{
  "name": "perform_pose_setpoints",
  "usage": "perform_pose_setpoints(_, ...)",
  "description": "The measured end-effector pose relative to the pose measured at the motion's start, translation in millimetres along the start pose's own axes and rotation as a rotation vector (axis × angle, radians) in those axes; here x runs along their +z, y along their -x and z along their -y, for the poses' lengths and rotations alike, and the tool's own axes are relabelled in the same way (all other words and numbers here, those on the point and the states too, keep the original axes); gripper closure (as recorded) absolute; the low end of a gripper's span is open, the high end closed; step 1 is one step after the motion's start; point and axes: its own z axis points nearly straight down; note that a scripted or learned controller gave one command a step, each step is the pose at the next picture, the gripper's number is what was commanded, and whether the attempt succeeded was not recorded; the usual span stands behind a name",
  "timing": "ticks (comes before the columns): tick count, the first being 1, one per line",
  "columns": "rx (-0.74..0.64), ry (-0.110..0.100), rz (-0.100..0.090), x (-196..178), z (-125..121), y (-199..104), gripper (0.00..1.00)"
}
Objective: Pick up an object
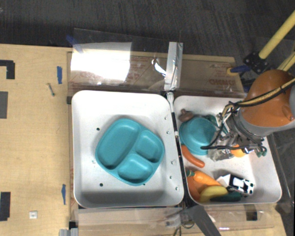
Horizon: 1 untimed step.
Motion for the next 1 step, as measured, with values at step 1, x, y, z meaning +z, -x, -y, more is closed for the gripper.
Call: perform_pose_setpoints(1,0.003,0.010,-0.027,5.6,-0.1,-8.2,0.00)
